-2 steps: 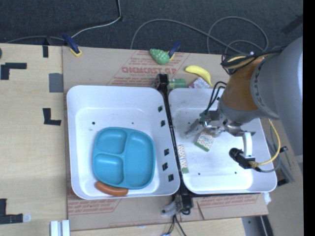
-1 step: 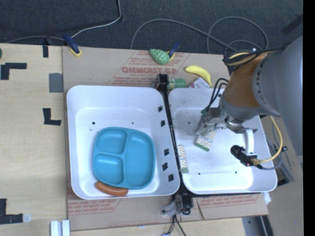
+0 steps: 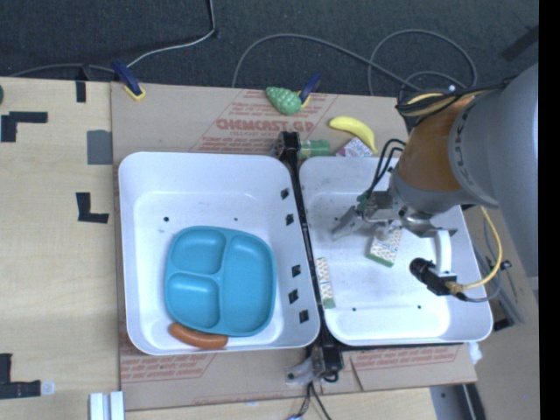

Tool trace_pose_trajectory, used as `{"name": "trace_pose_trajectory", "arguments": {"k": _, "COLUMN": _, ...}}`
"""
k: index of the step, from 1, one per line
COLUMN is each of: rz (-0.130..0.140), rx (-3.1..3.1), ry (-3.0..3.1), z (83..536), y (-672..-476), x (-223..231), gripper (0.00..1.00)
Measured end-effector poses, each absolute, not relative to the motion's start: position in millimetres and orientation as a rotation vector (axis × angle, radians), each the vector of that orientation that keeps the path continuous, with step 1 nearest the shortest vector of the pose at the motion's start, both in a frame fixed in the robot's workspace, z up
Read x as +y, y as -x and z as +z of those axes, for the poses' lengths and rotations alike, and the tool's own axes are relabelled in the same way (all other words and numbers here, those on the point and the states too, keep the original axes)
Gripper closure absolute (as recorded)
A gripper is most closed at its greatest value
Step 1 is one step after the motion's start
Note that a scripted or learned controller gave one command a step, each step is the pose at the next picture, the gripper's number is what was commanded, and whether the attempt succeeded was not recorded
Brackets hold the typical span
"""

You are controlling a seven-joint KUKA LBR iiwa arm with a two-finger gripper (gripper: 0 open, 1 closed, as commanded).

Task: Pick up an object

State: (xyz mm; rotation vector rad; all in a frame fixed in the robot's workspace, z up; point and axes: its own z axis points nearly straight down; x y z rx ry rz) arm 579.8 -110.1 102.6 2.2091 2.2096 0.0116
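The bench was light wood with black tape marks, topped by a printed cardboard sheet (image 3: 241, 129) under two white bins. Beyond it lay dark carpet (image 3: 105, 16) crossed by cables. The left bin (image 3: 140, 191) held a blue divided plate (image 3: 220, 279) and a sausage (image 3: 199, 337) touching its near edge. In the right bin (image 3: 385, 322) the gripper (image 3: 343, 225) had its fingers spread open, holding nothing; a small patterned packet (image 3: 385, 249) lay just beside it. A banana (image 3: 353, 131) rested on the cardboard behind

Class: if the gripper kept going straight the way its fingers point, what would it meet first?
The gripper points left over the right bin. First in line looks like that bin's bare floor, then the black divider; depth is unclear.
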Motion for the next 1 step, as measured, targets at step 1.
{"name": "trace_pose_trajectory", "arguments": {"k": 1, "rz": 0.001, "rx": 2.222, "ry": -2.218, "z": 84.9, "y": -668.7, "x": -93.0, "gripper": 0.00}}
